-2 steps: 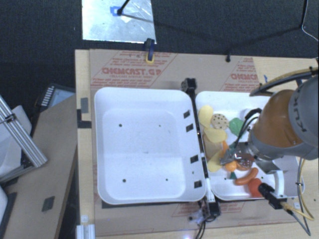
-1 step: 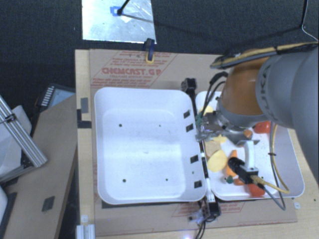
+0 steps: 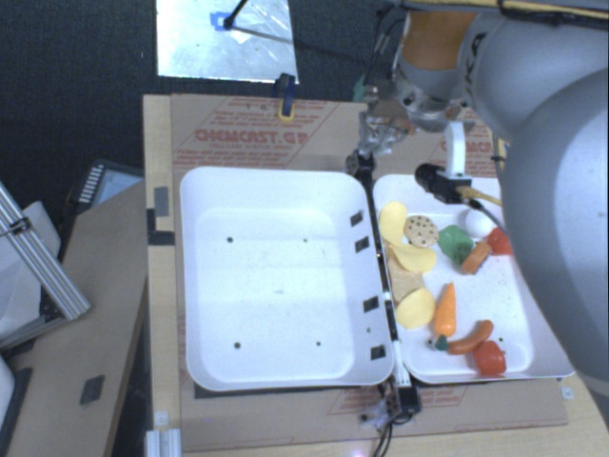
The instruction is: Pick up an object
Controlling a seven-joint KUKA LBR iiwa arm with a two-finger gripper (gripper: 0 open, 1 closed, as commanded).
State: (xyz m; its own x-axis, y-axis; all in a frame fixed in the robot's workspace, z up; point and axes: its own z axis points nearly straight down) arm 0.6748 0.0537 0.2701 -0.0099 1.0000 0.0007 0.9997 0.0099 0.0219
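Observation:
The right bin (image 3: 533,331) holds several toy foods: a yellow piece (image 3: 392,222), a speckled cookie (image 3: 420,228), a green item (image 3: 455,244), a white egg (image 3: 476,222), a yellow potato shape (image 3: 415,307), a carrot (image 3: 444,310), an orange sausage (image 3: 469,337) and a red piece (image 3: 490,358). My gripper (image 3: 364,160) hangs over the far end of the divider between the bins, beyond the yellow piece. I see nothing in it. The big grey arm covers the right bin's right side.
The left bin (image 3: 276,284) sits beside the right one on a cardboard sheet (image 3: 247,131). A yellow and blue clamp (image 3: 285,98) stands behind the bins, with a silver sheet (image 3: 226,22) further back. A black fitting (image 3: 438,181) with a cable hangs over the right bin's far edge.

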